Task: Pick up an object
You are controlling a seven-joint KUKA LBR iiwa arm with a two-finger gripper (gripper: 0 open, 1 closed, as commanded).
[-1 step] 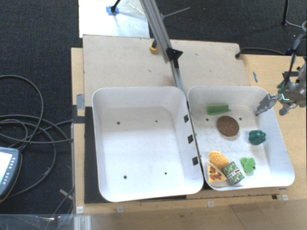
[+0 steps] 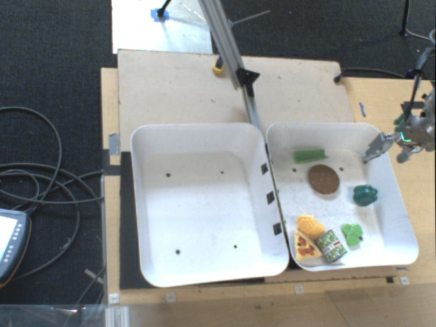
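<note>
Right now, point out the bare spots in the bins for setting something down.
The left bin floor is bare wall to wall. In the right bin, free floor lies left of the brown disc. Its near corner is crowded: corn, can, green toy.

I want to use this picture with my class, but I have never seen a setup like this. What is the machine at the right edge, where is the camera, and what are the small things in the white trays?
The picture comes from one fixed camera above a bench, looking down at a slant. Two shallow white trays sit side by side: the left bin and the right bin. At the right edge a robot arm reaches in; its grasping end, the tool, hangs over the right bin's far rim. Nothing is visibly held.

The right bin holds toy-like items: a green block, a brown disc, a teal lump, a yellow piece, a small can and a light green piece. The arm's job is to pick one up.
</note>
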